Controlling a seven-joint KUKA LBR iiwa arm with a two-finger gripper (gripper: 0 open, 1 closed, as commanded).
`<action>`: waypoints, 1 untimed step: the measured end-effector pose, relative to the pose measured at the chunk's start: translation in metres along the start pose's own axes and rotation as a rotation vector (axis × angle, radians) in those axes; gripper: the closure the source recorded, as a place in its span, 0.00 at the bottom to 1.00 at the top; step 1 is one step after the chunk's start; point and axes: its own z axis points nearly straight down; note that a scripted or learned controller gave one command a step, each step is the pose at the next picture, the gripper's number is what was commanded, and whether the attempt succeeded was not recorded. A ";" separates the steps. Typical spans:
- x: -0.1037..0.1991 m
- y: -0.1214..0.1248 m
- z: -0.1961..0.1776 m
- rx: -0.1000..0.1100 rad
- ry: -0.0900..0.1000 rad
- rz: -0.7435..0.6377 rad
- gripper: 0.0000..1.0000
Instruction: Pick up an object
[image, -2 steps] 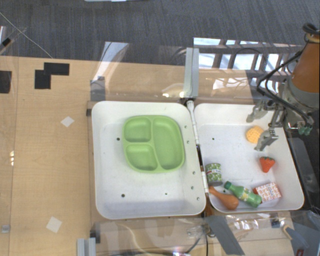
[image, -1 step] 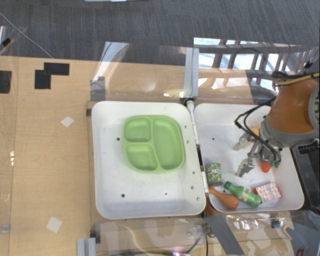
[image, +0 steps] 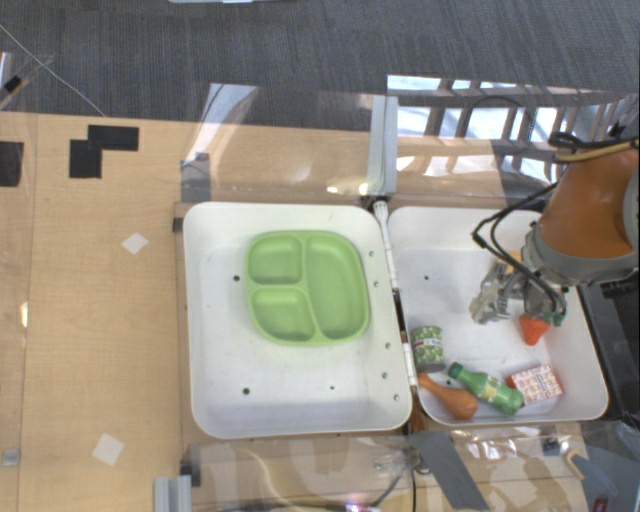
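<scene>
Right bin (image: 440, 232), far side from the divider: one small orange-red piece (image: 533, 329), carrot-like, lying on the white floor just beside the gripper (image: 510, 303). I log it as the likeliest target, since it is the item nearest the tool. Whether metal touches it I cannot tell, and whether the fingers are spread or closed I cannot tell; cables and the wrist block that part of my view.

Same bin, near edge, a cluster well apart from the tool: green-labelled can (image: 427, 345), upright; brown drumstick-shaped toy (image: 449, 397); green bottle (image: 487, 390) on its side, touching the drumstick; red-and-white patterned packet (image: 534, 383).

Left bin (image: 205, 300): green divided plate (image: 306, 287), centred.

Step in hand, as I judge it: the approach and descent, grasp not confirmed. Next move calls for squaring over the orange piece, closing, then a straight lift clear of the bin wall.
</scene>
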 end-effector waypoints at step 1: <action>-0.003 0.002 -0.013 0.001 -0.009 -0.008 1.00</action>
